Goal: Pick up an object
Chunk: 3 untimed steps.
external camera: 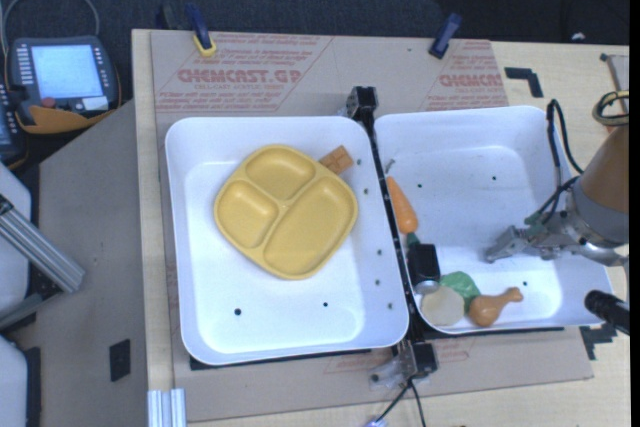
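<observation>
Reaching in from the right, the gripper hangs low over the right bin, its slim grey fingers pointing left across the white floor. Whether those fingers stand apart or together cannot be told at this angle and size; nothing is seen between them. The orange band of the arm sits at the right edge above the wrist.

Candidate objects cluster in the near left corner of that bin: a toy carrot lies along the dividing wall, a small black block just below it, then a white round piece touching a green piece, and a toy drumstick beside them. The drumstick lies nearest the fingertips, a little below and apart from them. In the left bin rests a yellow divided plate, with a small brown piece at its upper right rim.

Judging by this, the approach step is in hand, with no grasp made. Next, the arm would need to shift toward the drumstick or the green piece, straddle it, and close.
</observation>
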Each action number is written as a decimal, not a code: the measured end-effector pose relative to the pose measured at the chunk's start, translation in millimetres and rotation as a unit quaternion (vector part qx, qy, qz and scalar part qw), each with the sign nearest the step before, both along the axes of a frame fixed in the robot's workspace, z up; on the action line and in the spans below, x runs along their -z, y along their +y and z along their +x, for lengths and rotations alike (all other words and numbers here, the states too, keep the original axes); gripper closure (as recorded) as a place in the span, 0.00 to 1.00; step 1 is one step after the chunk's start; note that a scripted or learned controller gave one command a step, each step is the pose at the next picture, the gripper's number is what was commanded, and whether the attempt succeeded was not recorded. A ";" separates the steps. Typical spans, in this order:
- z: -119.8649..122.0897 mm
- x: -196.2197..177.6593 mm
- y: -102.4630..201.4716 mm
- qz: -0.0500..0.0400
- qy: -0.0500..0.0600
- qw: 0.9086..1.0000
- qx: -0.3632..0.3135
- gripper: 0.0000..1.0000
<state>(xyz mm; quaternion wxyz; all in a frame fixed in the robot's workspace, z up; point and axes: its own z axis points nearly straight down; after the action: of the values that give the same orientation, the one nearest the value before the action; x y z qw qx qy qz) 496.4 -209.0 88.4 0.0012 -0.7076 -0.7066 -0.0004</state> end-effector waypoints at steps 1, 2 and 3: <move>5.2 -16.6 1.3 0.000 -0.007 1.000 -0.002 1.00; 1.7 -58.9 5.3 -0.002 -0.002 1.000 -0.001 1.00; -0.3 -120.6 -1.1 -0.003 -0.005 1.000 -0.001 1.00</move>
<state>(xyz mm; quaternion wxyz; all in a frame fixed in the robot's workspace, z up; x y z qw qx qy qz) 496.1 -210.1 209.0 -0.0044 -0.7069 -0.7073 -0.0012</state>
